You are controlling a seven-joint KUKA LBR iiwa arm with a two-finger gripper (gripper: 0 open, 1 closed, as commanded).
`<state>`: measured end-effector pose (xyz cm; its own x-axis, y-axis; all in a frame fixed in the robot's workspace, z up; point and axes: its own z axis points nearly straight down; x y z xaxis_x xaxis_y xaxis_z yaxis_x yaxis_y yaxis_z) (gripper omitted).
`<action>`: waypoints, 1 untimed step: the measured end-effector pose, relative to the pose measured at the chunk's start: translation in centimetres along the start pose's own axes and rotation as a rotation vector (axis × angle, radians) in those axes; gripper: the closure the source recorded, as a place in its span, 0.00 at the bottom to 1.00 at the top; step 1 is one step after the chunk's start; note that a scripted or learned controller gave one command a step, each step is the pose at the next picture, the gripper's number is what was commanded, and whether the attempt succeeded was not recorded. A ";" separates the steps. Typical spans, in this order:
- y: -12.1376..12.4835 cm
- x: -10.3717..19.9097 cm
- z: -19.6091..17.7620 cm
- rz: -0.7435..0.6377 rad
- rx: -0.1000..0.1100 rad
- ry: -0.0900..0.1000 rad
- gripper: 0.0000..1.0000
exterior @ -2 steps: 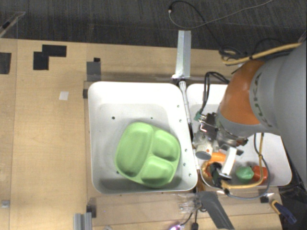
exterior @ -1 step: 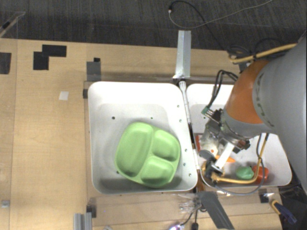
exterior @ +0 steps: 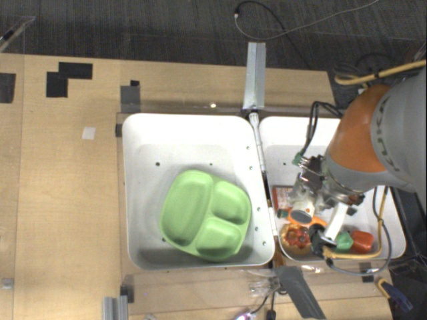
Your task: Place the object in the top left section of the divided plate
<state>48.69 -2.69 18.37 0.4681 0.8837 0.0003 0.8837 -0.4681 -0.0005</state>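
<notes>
While the green divided plate [exterior: 205, 214] lies in the left bin [exterior: 143, 139], the gripper [exterior: 313, 213] hangs over cluttered toys [exterior: 320, 235], jaw state unclear

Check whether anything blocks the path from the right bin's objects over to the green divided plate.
Only the raised rims where the two white bins meet lie between the small objects in the right bin and the green divided plastic plate in the left bin. The plate's sections hold nothing visible.
</notes>
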 end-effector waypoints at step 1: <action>-1.2 2.4 0.0 -0.116 0.000 0.000 1.00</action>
<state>48.73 -0.03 18.37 0.3627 0.9319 0.0007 0.9319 -0.3627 -0.0002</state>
